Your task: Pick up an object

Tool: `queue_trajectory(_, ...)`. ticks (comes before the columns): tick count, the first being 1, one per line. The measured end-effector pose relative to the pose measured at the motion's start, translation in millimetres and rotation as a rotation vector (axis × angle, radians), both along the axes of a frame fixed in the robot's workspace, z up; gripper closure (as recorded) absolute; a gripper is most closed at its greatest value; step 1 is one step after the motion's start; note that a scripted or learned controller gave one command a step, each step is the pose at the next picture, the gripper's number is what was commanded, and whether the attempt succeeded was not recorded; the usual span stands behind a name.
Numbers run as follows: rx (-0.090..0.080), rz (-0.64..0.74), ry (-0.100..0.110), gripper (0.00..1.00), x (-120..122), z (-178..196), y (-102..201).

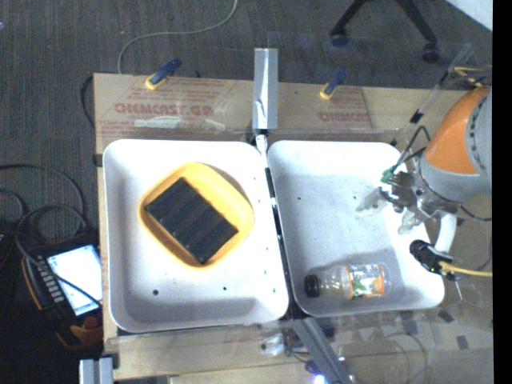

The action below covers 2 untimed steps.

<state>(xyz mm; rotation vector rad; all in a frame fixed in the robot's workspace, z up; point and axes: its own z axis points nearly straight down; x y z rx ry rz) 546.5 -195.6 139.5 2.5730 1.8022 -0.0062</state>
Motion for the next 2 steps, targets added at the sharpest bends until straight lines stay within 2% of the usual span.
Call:
queue_trajectory(1,-0.003,0.002,-0.016,0.0,67.6,-48.4,48.8)
queue_trajectory(2,-0.001,-0.158,-0.002,0.0,34.8,54.6,8.2)
